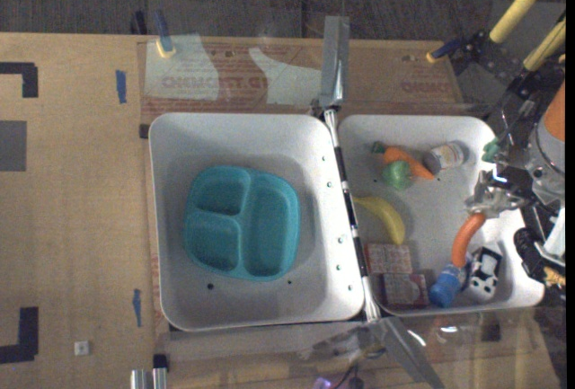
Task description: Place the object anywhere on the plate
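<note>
Camera view: teal plate (241, 221) sits in left bin (171, 145). Claw (490, 197) hangs over right bin (449, 128), above orange tube (464, 238); can't tell its finger state. Banana (383, 215), carrot (406, 164) near. Faint mirrored print on clear sheet (189, 73), unreadable.

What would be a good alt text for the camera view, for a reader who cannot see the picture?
Seen from above, a teal divided plate lies in the left white bin, while the robot's end effector hangs over the right white bin, just above an orange tube-shaped toy. That bin also holds a banana, a toy carrot, a small can and other toys.
</note>
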Robot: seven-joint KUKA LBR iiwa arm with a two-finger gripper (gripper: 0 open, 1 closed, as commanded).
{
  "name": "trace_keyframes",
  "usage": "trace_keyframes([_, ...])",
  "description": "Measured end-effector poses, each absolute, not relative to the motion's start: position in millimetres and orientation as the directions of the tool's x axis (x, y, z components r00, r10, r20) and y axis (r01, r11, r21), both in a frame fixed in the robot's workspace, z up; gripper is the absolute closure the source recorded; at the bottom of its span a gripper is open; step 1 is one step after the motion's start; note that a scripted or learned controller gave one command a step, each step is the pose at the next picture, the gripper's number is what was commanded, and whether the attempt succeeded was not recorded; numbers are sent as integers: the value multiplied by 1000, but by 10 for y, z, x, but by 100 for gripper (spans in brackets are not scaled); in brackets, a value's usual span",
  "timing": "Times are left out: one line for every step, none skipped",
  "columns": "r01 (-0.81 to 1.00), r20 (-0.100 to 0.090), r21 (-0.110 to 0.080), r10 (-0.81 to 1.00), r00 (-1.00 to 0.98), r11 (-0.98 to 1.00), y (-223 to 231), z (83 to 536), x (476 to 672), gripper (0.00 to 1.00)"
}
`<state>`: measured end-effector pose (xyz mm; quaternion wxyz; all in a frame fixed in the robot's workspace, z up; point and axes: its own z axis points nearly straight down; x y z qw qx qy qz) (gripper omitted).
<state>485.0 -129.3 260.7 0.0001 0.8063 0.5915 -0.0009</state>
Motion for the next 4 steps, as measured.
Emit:
trace_keyframes([970, 0, -2, 970, 244, -244, -1174, 2168, 4800, 100])
trace_keyframes([949, 0, -3, 949, 316, -316, -1278, 1742, 4793, 100])
trace_keyframes([973, 1, -2, 973, 230, -230, -846, 1844, 4798, 100])
trace_keyframes([979, 0, -3, 979, 205, -205, -476, 1836, 4795, 100])
